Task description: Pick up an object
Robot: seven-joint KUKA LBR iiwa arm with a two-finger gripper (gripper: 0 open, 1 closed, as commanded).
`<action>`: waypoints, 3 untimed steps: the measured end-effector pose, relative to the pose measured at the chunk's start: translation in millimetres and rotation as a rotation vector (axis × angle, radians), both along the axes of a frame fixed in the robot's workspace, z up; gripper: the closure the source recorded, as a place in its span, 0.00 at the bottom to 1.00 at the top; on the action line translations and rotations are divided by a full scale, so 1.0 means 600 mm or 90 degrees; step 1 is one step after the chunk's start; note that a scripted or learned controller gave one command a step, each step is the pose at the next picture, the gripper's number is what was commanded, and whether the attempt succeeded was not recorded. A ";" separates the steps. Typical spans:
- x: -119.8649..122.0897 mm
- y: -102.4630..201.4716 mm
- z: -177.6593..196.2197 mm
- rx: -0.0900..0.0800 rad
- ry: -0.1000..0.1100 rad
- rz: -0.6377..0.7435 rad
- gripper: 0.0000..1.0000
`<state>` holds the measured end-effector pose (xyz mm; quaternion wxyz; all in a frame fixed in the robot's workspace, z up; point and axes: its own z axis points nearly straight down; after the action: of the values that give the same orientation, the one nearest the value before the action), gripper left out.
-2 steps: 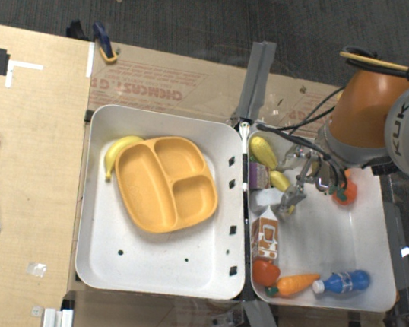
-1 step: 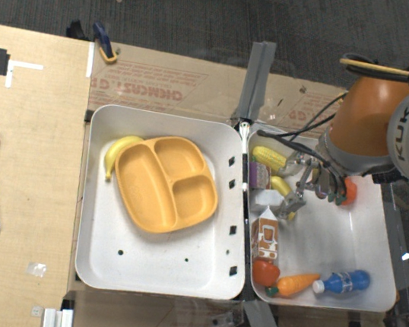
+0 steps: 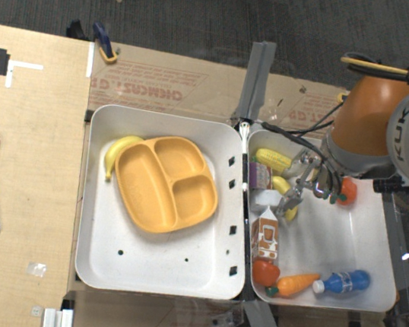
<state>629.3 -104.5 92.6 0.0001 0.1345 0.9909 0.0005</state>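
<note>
- Landmark: divider (image 3: 242,196) between the two bins; everything placed from it.
- Nearest, right of divider at its near end: tomato (image 3: 265,272), carrot (image 3: 296,284) touching it, then blue bottle (image 3: 344,282) further right along near wall of right bin (image 3: 376,248).
- Just right of divider, mid-length: small box (image 3: 266,236), lying flat, long side along divider.
- Further back, right of divider: gripper (image 3: 291,203), pointing down over yellow piece (image 3: 284,185); jaws look slightly parted, nothing seen between them.
- Corn (image 3: 273,160) at far end, near divider; purple item (image 3: 258,177) tucked between corn and divider; red ball (image 3: 347,191) well right, partly behind wrist.
- Left of divider: orange plate (image 3: 164,182) in left bin (image 3: 98,250), banana (image 3: 119,151) touching plate's far left rim.
- Likely target: yellow piece under gripper, or corn just behind. Judged light, hard plastic toy food, smooth and rounded, apt to roll or squirt out of a pinch.
- Best hold, as judged: across narrow width at mid-length, jaws square to long axis. Crowding by purple item and divider leaves little room for the near finger.
- Box flat-sided, probably the easier alternative.
</note>
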 end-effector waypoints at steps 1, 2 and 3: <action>-0.026 0.010 0.000 -0.001 -0.002 -0.084 0.00; -0.024 0.009 0.017 -0.002 -0.004 -0.082 1.00; 0.003 0.121 0.167 -0.001 -0.003 -0.073 1.00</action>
<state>631.2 -31.9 192.8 0.0024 0.1914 0.9815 0.0002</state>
